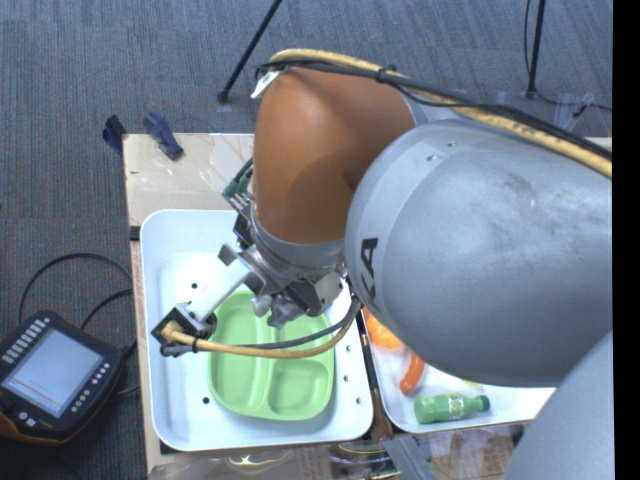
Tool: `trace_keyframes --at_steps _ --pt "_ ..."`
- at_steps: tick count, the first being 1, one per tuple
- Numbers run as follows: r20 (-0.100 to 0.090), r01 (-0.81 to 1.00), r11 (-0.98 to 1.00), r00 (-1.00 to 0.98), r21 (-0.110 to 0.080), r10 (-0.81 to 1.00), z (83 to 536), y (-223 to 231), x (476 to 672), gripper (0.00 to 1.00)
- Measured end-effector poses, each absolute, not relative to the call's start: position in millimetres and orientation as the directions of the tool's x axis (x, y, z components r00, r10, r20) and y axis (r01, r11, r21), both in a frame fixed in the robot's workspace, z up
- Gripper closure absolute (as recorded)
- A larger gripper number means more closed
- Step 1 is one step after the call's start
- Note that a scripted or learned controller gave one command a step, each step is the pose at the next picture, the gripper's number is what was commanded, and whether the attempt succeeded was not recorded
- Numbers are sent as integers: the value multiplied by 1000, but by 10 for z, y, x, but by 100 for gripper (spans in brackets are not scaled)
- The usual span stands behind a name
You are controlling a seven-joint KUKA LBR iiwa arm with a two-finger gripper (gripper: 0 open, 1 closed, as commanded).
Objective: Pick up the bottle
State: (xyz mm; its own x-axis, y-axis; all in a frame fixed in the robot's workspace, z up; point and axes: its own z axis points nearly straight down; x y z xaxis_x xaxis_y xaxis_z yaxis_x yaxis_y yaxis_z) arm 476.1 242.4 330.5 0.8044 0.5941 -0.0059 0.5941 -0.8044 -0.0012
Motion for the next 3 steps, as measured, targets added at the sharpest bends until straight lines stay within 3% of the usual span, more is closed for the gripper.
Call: trace_keyframes --at_steps 1,2,3 --pt "-3 654 -757 757 0 654 4078 2424 4774 100" --pt "-7 783 -622 622 -1 783 4351 2456 4754 100" --pt "-8 883 -470 470 -4 883 4319 2458 4752 100"
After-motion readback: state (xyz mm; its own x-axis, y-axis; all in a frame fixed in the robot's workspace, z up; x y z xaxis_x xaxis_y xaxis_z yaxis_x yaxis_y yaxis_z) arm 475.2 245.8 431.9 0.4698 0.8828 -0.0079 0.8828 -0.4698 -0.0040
